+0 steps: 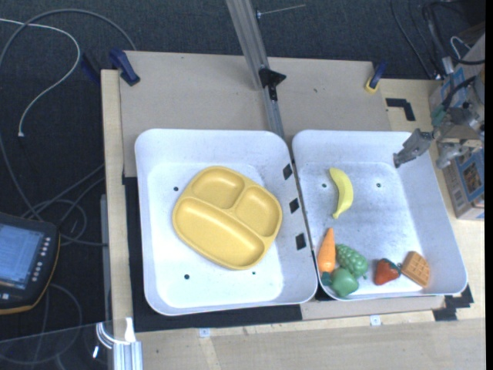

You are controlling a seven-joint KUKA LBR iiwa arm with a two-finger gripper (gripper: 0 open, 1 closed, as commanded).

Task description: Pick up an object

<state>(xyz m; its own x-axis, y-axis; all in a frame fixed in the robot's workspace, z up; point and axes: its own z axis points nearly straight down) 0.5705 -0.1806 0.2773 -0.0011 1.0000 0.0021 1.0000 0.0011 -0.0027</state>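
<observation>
Dark carpet with loose cables surrounds the worktop (231,91), a pale board with blue clamps at its far corners and a metal post rising from its rear centre. We observe two shallow white bins set side by side on it, with small black clips along the seam where their inner walls meet.

We find the left bin (154,206) holding a single item: a yellow divided plate (226,216) with three compartments, lying flat near the bin's middle and turned at an angle to the bin walls.

We find the right bin (431,199) holding the pickable objects. A yellow banana (341,191) lies alone in the upper middle of the bin floor, well apart from the rest. Along the near wall we note a cluster: an orange carrot (327,250) standing against the inner wall, a green bunch of grapes (353,259) touching it, and a green pepper-like piece (344,283) just below the two. Further right sit a red strawberry (387,270) and, just beside it, an orange waffle-patterned piece (416,268).

We see the end effector (408,151) over the far right rim of the right bin, well apart from every object. It appears as one dark grey tip; we cannot tell whether its fingers are apart or together. Nothing is visible in it.
</observation>
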